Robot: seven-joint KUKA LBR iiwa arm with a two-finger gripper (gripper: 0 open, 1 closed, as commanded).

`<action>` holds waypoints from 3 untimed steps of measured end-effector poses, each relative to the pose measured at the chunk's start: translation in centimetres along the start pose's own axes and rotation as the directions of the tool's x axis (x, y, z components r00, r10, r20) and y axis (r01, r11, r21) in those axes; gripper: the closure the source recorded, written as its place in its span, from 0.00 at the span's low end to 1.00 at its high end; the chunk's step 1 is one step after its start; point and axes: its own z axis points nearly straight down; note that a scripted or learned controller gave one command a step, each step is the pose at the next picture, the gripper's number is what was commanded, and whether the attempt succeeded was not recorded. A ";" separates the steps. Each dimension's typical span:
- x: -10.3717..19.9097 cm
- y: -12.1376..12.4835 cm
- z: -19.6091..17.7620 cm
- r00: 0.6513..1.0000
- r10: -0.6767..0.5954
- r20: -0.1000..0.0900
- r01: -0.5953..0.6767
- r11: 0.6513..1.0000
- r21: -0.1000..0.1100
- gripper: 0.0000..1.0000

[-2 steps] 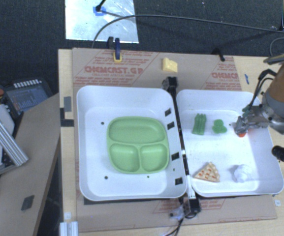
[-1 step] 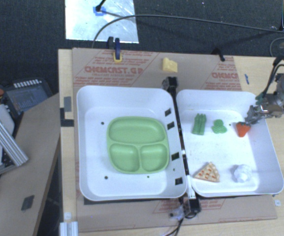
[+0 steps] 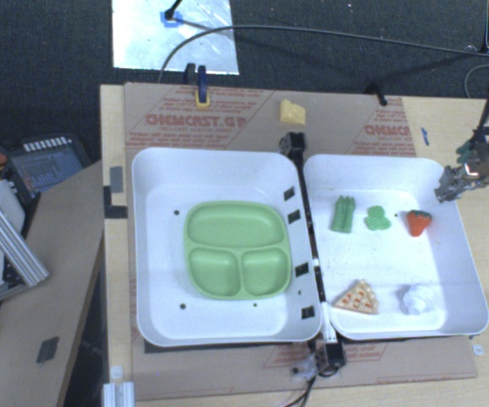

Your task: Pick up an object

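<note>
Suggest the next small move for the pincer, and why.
Probably shift the pincer inward and down toward the small red-orange strawberty-shaped toy. The pincer sits at the right white bin's far right rim, holding nothing visible, and that toy is the nearest object, lying apart from the others.

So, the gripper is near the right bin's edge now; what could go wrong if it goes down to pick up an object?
1. The gripper hangs over the right bin's rim; a straight descent might hit the rim.
2. The strawberry, the nearest object, lies close beside the green piece, so the fingers may knock that instead.
3. The white crumpled object hardly stands out from the white floor and may be missed.
</note>
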 end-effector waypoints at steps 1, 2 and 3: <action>4.3 -0.4 1.2 1.000 -0.004 -0.003 0.004 1.000 0.007 1.00; 9.7 -1.5 0.8 1.000 -0.005 -0.004 0.005 1.000 0.006 1.00; 15.8 -1.7 2.1 1.000 -0.006 -0.005 0.006 1.000 0.007 1.00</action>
